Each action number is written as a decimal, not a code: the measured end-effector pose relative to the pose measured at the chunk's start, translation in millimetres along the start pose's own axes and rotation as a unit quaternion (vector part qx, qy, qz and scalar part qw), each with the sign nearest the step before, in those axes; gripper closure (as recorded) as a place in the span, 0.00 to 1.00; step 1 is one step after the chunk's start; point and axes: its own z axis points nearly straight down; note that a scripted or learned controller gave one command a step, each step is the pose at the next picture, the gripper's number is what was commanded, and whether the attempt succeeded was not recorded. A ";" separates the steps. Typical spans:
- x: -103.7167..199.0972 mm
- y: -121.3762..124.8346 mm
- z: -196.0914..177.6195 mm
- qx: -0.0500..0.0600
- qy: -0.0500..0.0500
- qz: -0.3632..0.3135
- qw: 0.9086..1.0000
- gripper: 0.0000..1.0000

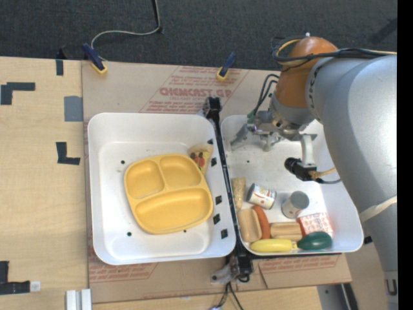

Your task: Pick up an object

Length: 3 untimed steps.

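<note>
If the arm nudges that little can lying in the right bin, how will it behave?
The small can lies on its side, so it would probably roll. It looks stiff and likely light. The hot dog and grey disc close by might stop it.

The thick grey arm (361,134) reaches in from the right, its orange band (300,70) sitting above the wrist, which bends downward so the metal two-finger claw (258,133) hangs low, pointing toward the left side of the view.

Yellow divided plate (168,193), white bins (103,173), green-tipped yellow banana (290,243).
</note>
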 end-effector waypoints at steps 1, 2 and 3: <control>0.2 0.2 -10.1 0.000 -0.001 -0.001 1.000 1.00; 0.0 0.0 -9.7 0.000 -0.001 -0.001 1.000 0.00; 0.6 0.0 -19.1 0.000 -0.001 -0.001 1.000 1.00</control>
